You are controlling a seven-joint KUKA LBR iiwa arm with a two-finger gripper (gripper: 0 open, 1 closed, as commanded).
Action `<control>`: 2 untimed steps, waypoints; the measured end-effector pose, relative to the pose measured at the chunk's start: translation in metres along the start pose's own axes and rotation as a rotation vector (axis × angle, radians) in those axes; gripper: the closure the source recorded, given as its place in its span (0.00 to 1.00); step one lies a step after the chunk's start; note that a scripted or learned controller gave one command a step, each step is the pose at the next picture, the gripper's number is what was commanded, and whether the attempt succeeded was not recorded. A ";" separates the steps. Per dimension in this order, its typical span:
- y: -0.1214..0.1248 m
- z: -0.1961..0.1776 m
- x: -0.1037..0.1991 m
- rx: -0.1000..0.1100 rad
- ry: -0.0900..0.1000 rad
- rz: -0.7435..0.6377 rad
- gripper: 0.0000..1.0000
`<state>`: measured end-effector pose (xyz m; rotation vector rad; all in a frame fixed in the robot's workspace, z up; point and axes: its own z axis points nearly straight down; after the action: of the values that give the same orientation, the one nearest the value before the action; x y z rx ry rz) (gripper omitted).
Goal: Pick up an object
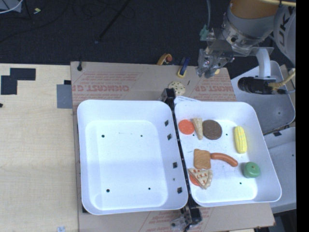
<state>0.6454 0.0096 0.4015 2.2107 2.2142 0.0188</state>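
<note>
Toy foods — an orange disc, a brown patty, a corn cob, a sausage, a toast slice, a pizza wedge and a green apple — lie in the right bin, all toward six o'clock from the gripper. The gripper hangs above the cardboard beyond that bin's twelve o'clock rim, well apart from them; whether it is parted or closed I cannot tell. The left bin sits at nine o'clock of the right one.
</note>
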 end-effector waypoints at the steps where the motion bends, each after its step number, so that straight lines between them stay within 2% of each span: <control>1: 0.001 -0.147 0.011 0.002 0.001 -0.001 1.00; 2: -0.005 0.073 -0.030 0.035 -0.001 0.005 1.00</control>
<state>0.6420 -0.0204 0.3286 2.2329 2.2262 -0.0205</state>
